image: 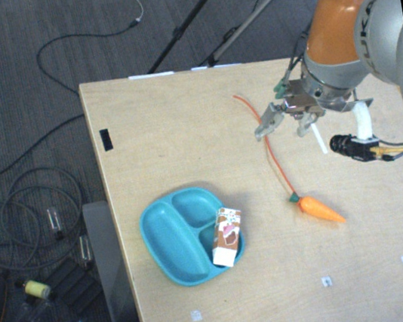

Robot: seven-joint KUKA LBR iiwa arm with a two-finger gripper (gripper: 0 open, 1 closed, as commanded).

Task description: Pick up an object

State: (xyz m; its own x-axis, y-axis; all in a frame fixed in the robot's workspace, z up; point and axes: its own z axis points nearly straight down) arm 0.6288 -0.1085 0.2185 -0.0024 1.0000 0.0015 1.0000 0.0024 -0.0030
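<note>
**A:** Where are the toys?

**B:** A toy carrot (319, 208) lies on the wooden table (180, 122), on the right. A thin orange string (270, 151) runs up from its green end. A small box (227, 237) leans on the edge of a blue plate (170, 239), well apart from the carrot.

**A:** And the gripper (285, 125)?

**B:** It hangs above the top part of the string. Its two fingers are spread open. There is nothing between them.

**A:** Anything else?

**B:** Black cables (27, 216) lie on the grey floor.
</note>
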